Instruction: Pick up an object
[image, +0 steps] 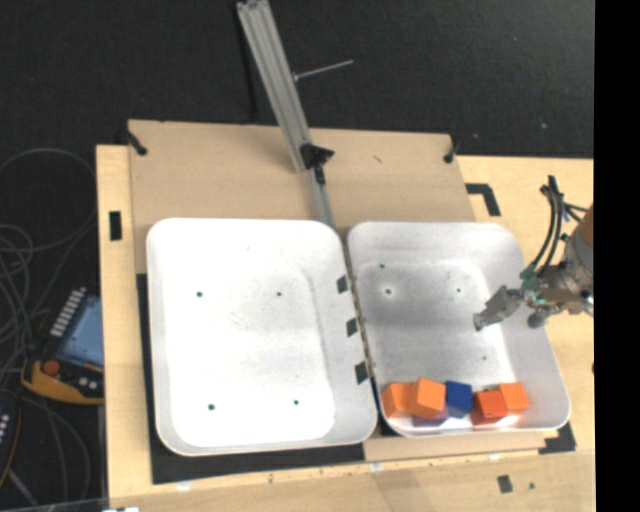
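Observation:
Several small blocks lie in a row along the front wall of the right bin (430, 255): an orange block (400, 398), a second orange block (431, 396), a blue block (458, 397), a red-orange block (489, 406) and another orange block (514, 396). A sliver of purple (428, 420) peeks out under the left ones. My gripper (513, 312) hangs over the bin's right side, behind the blocks and apart from them. Its two fingers are spread open, with nothing between them.
The left bin (250, 330) sits next to the right one, joined by dark clips (352, 325) along the shared edge. A metal rail (285, 90) slants down from the top to the bins' back edge. Cables and a handheld pendant (70, 345) lie at far left.

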